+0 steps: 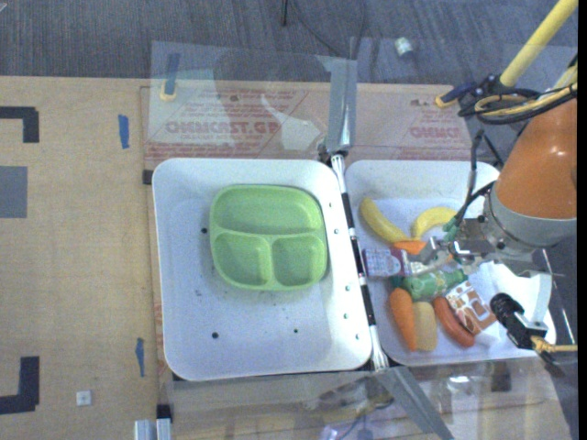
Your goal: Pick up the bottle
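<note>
The right bin [417, 168] is crowded and the left bin [165, 273] carries just a green divided plate [268, 236], so the arm reaches in from the right and sets its tool [447, 250] low over the middle of the clutter, where the pick has to happen. The tool hangs near the bin's centre, just right of the bottle [382, 263], and nothing shows as held in it; whether it is apart or together cannot be told, because the wrist and its fittings cover that part. What reads most like the bottle is a small thing lying on its side against the bin's left wall, with a pale white-and-purple label facing up. A green piece [425, 288] sits just beside it towards the tool; it may be the bottle's body or a separate toy, and the view does not settle which. Lying flat, it probably has to be gripped across its narrow width, and its neighbours leave little room. A banana [383, 220] lies just above it and a second banana [433, 218] curves beside the tool. A carrot [402, 317], a tan lump [425, 326] and a red sausage [452, 322] lie side by side below it. A printed packet [470, 302] lies at the right, by the sausage. Judging from this, the grasp is not yet made. The wooden surface [73, 291] around the bins bears only tape marks.
</note>
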{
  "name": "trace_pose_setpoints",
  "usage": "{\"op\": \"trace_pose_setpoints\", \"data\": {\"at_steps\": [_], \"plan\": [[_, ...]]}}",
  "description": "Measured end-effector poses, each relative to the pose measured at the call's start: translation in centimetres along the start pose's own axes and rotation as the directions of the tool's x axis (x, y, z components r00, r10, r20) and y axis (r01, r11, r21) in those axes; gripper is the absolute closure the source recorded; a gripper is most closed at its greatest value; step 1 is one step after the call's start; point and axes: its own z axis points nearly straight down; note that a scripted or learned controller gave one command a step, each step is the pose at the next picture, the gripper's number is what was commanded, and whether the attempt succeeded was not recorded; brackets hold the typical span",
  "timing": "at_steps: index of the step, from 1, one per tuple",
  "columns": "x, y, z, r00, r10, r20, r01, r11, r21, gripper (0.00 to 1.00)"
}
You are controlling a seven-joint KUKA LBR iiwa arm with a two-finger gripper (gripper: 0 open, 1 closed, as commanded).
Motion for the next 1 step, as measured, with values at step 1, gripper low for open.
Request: {"op": "trace_pose_setpoints", "data": {"at_steps": [1], "plan": [[-4.69, -1.82, 8.70, 0.988, 0.155, 0.002, -0.155, 0.988, -0.009, 0.00]]}}
